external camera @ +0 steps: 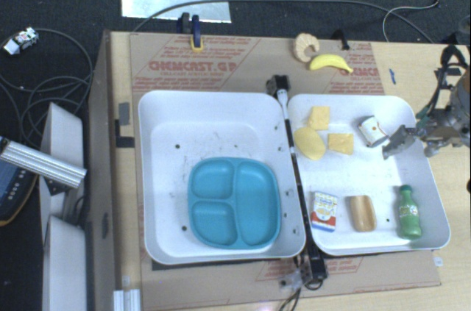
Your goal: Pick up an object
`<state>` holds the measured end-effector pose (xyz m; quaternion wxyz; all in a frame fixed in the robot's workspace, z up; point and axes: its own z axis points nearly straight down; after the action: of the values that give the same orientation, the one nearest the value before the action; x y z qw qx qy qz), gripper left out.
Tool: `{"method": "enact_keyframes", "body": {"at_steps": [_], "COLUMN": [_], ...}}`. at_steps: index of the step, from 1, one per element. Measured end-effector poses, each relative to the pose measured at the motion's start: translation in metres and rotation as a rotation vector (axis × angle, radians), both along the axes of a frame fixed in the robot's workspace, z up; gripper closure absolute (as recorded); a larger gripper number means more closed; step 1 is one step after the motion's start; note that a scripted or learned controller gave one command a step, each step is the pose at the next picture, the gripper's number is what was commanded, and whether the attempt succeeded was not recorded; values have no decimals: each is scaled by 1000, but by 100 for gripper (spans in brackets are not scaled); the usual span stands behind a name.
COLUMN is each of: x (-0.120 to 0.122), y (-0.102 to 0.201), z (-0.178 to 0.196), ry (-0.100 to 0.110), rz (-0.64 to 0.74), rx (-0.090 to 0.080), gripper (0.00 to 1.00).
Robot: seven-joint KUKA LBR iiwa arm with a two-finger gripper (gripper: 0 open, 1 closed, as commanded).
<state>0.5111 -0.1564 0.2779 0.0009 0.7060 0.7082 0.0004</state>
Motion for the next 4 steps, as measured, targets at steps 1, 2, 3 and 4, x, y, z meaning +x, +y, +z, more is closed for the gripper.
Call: {"method": "enact_keyframes", "body": {"at_steps": [1, 2, 3, 4], "x": [59, 96, 65, 114], "y": [-48, 17, -51, 22], "z": [-12, -102, -133, -197], "ry": [0, 3, 2, 28], "rz": [-2, 2, -3, -8], "rx": [-1, 2, -1, 4], "gripper": [0, 0, 0, 0]}}
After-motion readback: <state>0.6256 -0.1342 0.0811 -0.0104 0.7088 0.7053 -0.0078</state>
